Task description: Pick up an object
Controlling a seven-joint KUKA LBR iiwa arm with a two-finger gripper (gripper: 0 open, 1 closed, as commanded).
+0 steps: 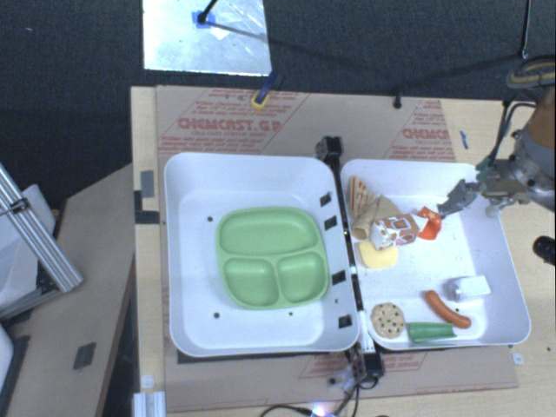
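My gripper [455, 201] hangs over the upper right part of the right bin [495, 250], reaching in from the right. Just left of and below its tip lies a small orange-red piece [428, 222]. Beside that sits a white and brown carton [394, 230] on a yellow slice [377, 256], with a tan wedge [365, 200] behind them. Near the bin's front lie a cookie [387, 320], a green pod [432, 330], a red sausage [447, 309] and a white block [469, 287]. I see nothing held by the gripper.
The left bin [187, 233] holds a green divided plate [269, 257]. A black divider strip [341, 233] runs between the bins. A silver sheet [206, 23] lies on the dark floor behind the bench.
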